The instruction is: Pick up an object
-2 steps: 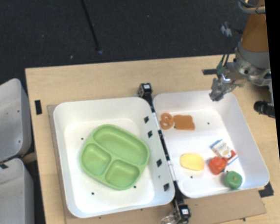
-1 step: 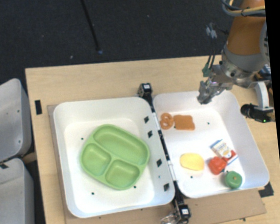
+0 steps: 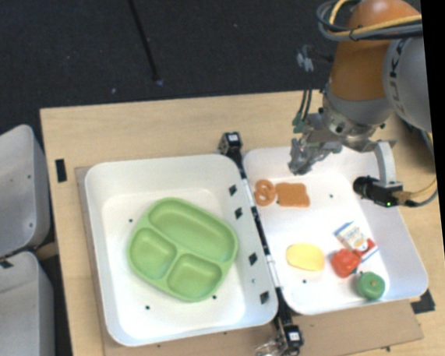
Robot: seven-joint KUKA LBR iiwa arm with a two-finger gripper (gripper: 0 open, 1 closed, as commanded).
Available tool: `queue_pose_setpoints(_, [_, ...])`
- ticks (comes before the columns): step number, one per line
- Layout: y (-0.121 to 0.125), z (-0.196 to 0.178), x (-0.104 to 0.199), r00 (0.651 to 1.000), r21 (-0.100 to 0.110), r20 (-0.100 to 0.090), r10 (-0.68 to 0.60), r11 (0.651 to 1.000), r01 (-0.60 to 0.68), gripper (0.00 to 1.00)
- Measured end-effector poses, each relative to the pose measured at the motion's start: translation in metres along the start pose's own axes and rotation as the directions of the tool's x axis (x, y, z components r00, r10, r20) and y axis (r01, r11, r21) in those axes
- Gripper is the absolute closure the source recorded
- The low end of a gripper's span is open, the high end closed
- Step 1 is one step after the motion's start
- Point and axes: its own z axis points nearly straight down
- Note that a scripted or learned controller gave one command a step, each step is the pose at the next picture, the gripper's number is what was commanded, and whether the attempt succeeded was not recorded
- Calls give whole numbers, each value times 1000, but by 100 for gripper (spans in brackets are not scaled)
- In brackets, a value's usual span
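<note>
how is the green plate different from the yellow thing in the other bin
The green plate lies in the left bin; the yellow thing lies in the right bin, among other small items. The plate is far larger than the yellow thing. The plate is split into three compartments; the yellow thing is a smooth rounded lump. Both lie flat on a white bin floor, away from the tool.

The arm point(image 3: 374, 49) was cut off by the top edge. Gripper point(image 3: 305, 157) fingers were too small and dark to tell apart.
</note>
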Motion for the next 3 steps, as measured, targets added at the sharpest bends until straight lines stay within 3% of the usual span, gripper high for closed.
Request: queue_pose_setpoints(3, [-19, 11, 140, 1000, 1, 0, 0, 1000, 0, 100])
